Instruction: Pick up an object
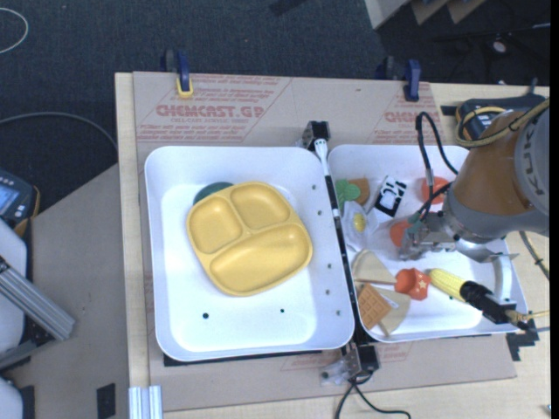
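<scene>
My gripper (417,239) is low in the right bin (454,157), near its middle, with the grey and orange arm coming in from the right. A small red-orange object (398,231) lies right against the gripper's left side; I cannot tell whether it is between the fingers. An orange-red toy with a pale star (412,283) lies just in front of the gripper. A waffle-patterned piece (374,304) and a beige wedge (370,269) sit at the bin's front left.
Further back in the right bin are a green and orange item (354,190), a black and white cube (389,196) and a red item (434,188). The left bin (175,260) holds a yellow divided plate (250,236) over a teal thing (210,190).
</scene>
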### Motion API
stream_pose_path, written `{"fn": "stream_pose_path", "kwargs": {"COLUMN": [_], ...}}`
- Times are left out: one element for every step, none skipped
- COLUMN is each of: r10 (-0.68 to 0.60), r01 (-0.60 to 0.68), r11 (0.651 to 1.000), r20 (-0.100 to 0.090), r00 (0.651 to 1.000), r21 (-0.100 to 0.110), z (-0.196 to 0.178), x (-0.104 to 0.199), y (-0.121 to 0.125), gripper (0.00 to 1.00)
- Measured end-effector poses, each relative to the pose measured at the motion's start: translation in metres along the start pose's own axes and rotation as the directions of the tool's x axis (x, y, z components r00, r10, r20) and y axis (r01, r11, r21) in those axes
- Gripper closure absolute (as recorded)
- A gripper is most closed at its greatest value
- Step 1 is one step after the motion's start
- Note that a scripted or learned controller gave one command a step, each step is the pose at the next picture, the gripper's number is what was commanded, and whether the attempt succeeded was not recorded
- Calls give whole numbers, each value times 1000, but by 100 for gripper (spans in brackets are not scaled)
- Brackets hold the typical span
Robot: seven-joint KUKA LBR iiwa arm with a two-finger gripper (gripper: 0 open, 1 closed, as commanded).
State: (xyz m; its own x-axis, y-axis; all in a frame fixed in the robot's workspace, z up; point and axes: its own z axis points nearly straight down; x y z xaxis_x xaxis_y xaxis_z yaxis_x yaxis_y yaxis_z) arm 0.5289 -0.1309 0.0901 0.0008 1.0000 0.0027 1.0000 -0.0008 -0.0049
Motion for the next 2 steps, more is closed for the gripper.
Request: {"fn": "stream_pose_path", "kwargs": {"r10": [-13,-7], "r01": [13,7], "r11": [1000,1000], "r20": [-1,2], "r00": [1000,1000], "r21": [-11,-3], "z": [-97,-91], "x": [109,164], "y": [26,33], "gripper": [100,100]}}
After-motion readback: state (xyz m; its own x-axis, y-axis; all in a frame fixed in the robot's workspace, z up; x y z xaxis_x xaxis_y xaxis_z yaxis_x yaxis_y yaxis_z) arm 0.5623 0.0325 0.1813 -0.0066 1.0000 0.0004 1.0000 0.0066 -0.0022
